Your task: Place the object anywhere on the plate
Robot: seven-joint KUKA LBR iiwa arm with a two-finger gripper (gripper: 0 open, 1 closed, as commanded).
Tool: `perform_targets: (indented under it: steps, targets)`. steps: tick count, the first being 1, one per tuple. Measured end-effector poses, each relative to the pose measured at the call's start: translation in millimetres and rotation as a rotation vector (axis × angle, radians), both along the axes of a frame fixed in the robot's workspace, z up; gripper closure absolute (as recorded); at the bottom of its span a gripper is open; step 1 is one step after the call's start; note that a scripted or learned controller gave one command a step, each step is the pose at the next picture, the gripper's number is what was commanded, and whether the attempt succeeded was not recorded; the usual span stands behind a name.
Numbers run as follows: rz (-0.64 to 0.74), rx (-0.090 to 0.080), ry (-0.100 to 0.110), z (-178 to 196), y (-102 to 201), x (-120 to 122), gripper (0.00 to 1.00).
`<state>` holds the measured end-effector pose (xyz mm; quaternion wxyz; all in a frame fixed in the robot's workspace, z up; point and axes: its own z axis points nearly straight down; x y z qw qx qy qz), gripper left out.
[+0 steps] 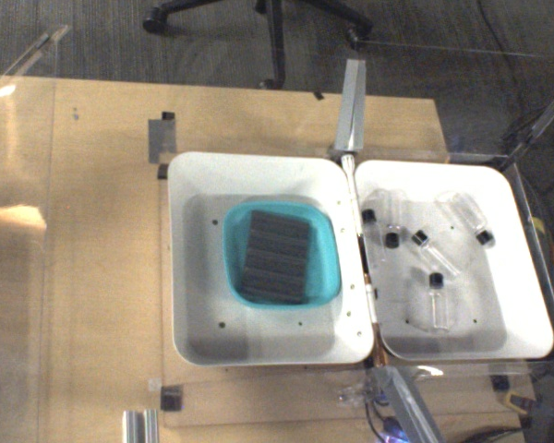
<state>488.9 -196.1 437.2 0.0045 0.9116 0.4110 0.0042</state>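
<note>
Two white bins sit side by side on the bench; left bin [189,275] bears a teal plate [327,257], rounded square, set about mid-floor; a dark ribbed block [275,258] lies flat on the plate, covering most of its middle; its long axis runs up-down in the view, tilted slightly, ridges crossing it. Right bin [526,275] holds several clear vials [438,301] with black caps, scattered loose, some lying down, pointing different ways; likely the pick stock, kept apart from the plate so source and target don't mix. Judged from the layout, either the block is the object and already rests on the plate, or a vial is the next pick; can't tell which. Gripper state: cannot tell. Plate's raised rim looks enough to stop a vial rolling off.
</note>
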Motion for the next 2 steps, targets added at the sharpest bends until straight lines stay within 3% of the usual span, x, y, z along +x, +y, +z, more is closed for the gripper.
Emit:
perform_targets:
  steps: [2]
  targets:
    - [-0.246, 0.004, 0.001, -1.0, -5.7, -0.4, 0.00]
